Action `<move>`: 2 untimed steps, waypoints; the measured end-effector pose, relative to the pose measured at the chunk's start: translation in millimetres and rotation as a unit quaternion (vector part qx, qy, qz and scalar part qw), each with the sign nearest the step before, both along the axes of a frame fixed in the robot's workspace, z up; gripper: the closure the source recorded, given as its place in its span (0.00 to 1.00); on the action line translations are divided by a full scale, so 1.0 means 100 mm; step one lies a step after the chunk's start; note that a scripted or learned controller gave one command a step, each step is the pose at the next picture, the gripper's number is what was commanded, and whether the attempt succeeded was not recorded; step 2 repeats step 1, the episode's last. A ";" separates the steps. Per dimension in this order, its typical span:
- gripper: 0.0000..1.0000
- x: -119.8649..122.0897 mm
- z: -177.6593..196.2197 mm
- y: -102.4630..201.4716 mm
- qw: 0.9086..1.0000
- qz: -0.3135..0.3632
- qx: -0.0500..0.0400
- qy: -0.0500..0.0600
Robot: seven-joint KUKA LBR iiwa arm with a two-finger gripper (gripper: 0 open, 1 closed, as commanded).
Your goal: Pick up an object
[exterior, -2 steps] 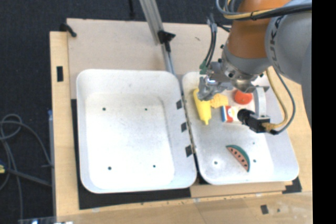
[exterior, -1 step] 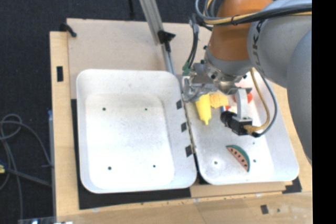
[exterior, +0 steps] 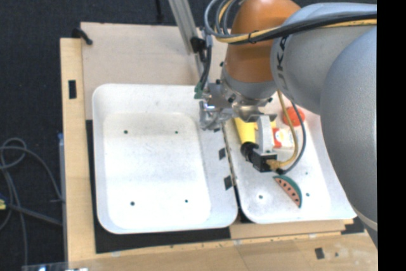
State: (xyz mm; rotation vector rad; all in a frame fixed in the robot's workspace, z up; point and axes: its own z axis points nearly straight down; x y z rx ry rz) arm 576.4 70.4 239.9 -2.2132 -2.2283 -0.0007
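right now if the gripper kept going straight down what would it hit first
Probably the rim where the two bins meet, not a toy: the gripper hangs over it, with the yellow object beside. Depth is unclear.

So the gripper [exterior: 212, 116] sits right over the seam where the two bins meet, up toward their far end. The left bin [exterior: 152, 162] spreads out to the gripper's left and nearer the camera. The right bin [exterior: 266, 207] starts just to its right, partly under the arm [exterior: 330, 73]. In that bin, a watermelon-slice toy [exterior: 288, 191] lies right of the gripper and nearer the camera, close to the near rim. A small item [exterior: 294, 116] sits further right, about level with the gripper, by the arm's edge.
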 end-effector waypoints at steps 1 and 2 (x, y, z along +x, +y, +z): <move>0.00 0.00 0.01 -0.03 1.000 -0.002 0.000 -0.001; 0.00 0.00 0.01 -0.03 1.000 -0.002 0.000 -0.001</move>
